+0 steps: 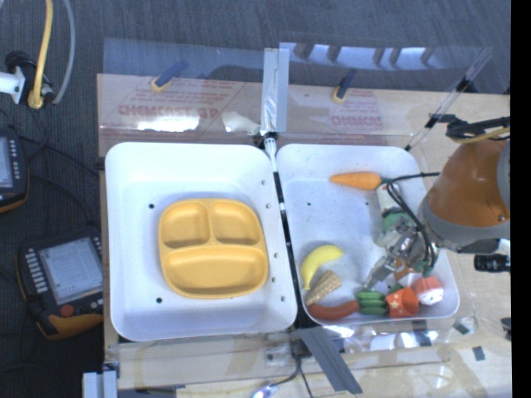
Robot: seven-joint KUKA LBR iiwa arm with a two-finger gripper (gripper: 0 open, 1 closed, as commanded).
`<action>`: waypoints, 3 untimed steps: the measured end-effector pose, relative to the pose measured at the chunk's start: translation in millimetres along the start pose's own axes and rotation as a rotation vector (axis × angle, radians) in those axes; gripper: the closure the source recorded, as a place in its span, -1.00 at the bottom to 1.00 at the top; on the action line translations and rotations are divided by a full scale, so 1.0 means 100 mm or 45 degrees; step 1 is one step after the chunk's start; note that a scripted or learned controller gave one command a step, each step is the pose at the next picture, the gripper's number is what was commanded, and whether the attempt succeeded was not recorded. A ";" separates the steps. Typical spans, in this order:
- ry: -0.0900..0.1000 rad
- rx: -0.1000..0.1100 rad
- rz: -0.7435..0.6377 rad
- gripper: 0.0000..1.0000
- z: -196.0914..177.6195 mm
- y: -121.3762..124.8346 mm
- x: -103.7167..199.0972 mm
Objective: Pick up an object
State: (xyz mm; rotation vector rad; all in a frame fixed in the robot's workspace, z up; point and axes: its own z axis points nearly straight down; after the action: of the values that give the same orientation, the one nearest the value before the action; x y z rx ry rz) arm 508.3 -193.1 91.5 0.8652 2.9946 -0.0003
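Camera view: my gripper [390, 265] hovers low in the right bin [332, 162], jaw state unclear; descending toward toys at five o'clock comes next.

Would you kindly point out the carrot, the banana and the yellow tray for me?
carrot [357, 181], camera view, middle of its orange body.
banana [320, 262], camera view, middle of its curved yellow body.
yellow tray [214, 271], camera view, floor of its large front compartment.

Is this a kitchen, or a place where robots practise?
Probably a robot practice lab, not a kitchen. A grey-and-orange robot arm reaches over two white bins. The food, like the carrot and banana, looks like toys, and a control pad sits on the floor.
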 end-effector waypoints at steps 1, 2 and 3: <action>0.013 0.001 0.072 -1.00 0.04 0.15 -0.77; 0.007 0.001 0.262 -1.00 0.02 -0.05 -0.46; 0.002 0.003 0.359 -1.00 0.01 -0.03 -0.20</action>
State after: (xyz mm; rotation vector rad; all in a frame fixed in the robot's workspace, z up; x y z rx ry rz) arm 523.7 -206.4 91.0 1.2787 2.8449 0.0025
